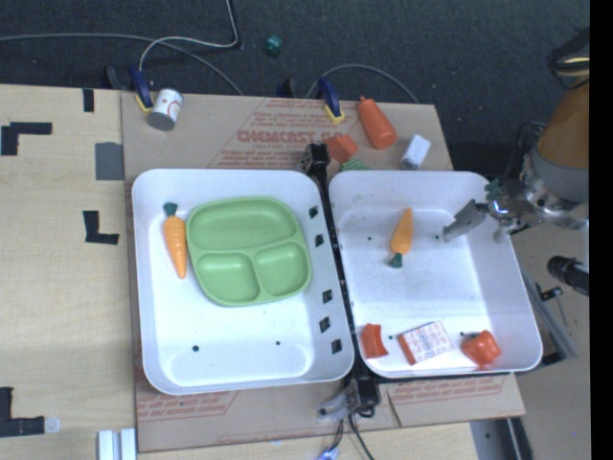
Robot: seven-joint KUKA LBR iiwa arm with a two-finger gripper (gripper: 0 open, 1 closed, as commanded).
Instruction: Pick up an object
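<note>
Fingers hang over the right bin's upper right part, grasping nothing visible; their spread cannot be judged. A small carrot lies apart to their left. The left bin holds a green divided plate and another carrot.

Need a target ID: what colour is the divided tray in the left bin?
Light green, in the camera view.
</note>
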